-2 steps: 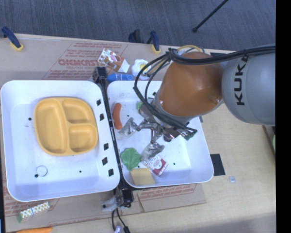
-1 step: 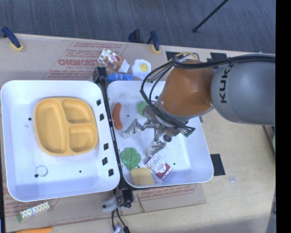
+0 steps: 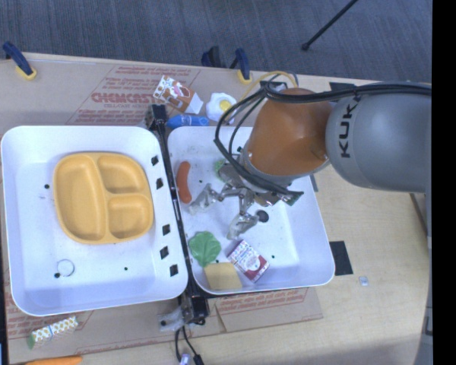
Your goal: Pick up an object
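Note:
My gripper (image 3: pixel 226 210) hangs over the middle of the right bin (image 3: pixel 308 238), under the orange wrist band. Its metal fingers (image 3: pixel 207 198) are spread open above the bin floor, and nothing sits between them. An orange-red sausage (image 3: pixel 184 181) lies just left of the gripper, near the bin's left wall. Toward the front of the bin lie a green leaf (image 3: pixel 205 247), a yellow block (image 3: pixel 222 276) and a red-and-white packet (image 3: pixel 248 261). The arm hides the back of this bin.
The left bin (image 3: pixel 19 226) holds a yellow divided tray (image 3: pixel 102 196). Behind the bins, on the cardboard, lie a small packet (image 3: pixel 171 91), a fried-egg toy (image 3: pixel 223 103) and a blue item (image 3: pixel 186 120). Blue clamps hold the cardboard's far edge.

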Action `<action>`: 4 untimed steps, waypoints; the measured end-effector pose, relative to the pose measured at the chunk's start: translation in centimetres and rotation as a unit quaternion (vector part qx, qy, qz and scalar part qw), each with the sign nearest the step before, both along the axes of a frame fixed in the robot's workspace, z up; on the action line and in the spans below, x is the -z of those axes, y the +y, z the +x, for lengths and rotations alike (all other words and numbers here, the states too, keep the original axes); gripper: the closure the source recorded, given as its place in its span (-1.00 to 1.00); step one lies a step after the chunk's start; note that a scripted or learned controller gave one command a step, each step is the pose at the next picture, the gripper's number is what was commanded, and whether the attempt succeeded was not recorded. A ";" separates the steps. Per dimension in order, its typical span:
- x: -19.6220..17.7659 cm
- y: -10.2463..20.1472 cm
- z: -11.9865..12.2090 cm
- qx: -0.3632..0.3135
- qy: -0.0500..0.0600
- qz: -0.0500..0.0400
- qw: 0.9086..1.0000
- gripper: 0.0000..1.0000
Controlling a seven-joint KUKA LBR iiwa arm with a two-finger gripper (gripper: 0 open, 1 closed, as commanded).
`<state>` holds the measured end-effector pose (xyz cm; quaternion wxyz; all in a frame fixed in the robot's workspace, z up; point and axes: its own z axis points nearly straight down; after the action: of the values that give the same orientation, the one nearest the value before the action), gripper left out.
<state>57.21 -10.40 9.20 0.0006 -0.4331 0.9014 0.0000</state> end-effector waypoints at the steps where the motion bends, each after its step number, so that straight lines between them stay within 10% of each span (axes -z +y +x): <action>1: 0.0 -0.7 6.4 0.004 0.000 0.000 1.000 -1.00; 2: -1.1 -0.6 6.5 0.003 0.000 0.000 1.000 1.00; 3: -10.1 1.5 -2.3 -0.011 0.000 -0.001 1.000 1.00; 4: -10.0 1.5 -2.3 -0.011 0.001 0.000 1.000 -1.00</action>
<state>54.87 -8.91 19.21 -0.0008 -0.4426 0.8967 0.0003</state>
